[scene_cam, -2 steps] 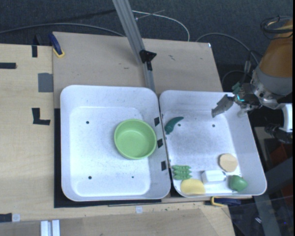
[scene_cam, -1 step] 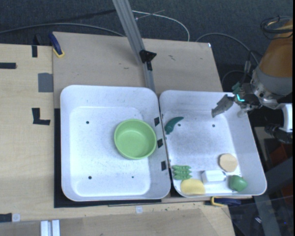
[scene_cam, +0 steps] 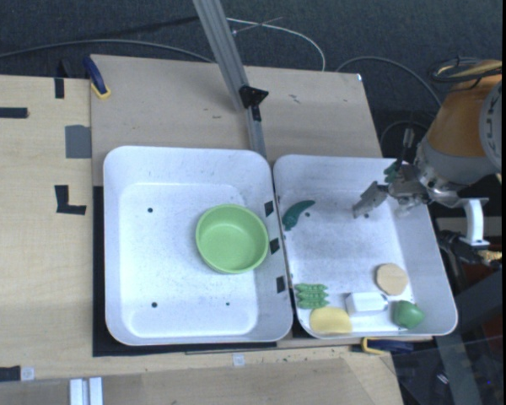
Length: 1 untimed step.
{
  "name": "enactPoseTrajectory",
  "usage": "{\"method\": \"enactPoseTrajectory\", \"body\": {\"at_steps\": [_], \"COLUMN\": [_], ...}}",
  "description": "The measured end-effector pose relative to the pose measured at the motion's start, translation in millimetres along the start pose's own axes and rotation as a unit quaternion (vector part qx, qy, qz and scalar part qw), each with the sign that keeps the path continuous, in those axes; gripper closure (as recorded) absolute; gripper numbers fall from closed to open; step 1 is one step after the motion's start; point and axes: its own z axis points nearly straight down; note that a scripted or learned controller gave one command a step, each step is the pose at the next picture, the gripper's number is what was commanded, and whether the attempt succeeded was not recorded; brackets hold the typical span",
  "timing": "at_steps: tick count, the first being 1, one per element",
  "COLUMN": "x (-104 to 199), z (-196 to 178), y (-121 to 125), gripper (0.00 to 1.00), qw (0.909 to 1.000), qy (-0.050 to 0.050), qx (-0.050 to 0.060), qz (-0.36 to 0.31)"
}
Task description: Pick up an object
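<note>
My gripper (scene_cam: 369, 205) hangs over the right bin (scene_cam: 337, 243), above its upper right part; whether it is apart or together I cannot tell, and I see nothing in it. No pick is made yet. The tan disc (scene_cam: 392, 278), white block (scene_cam: 367, 302), yellow piece (scene_cam: 330, 319) and green ball (scene_cam: 408, 315) lie along that bin's near edge, the dark green piece (scene_cam: 297, 213) near its left wall.

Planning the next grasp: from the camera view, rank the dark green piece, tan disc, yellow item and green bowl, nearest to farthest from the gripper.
1. Dark green piece, right bin, to the left of the gripper.
2. Tan disc, right bin, below it.
3. Yellow item, bottom edge.
4. Green bowl, left bin.
</note>
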Motion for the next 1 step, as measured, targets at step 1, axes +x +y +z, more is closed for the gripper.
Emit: {"method": "enactPoseTrajectory", "body": {"at_steps": [1], "x": [7.0], "z": [47.8], "y": [4.1], "gripper": [0.0], "qw": [1.0], "qy": [0.0], "qx": [0.0], "qz": [-0.001]}}
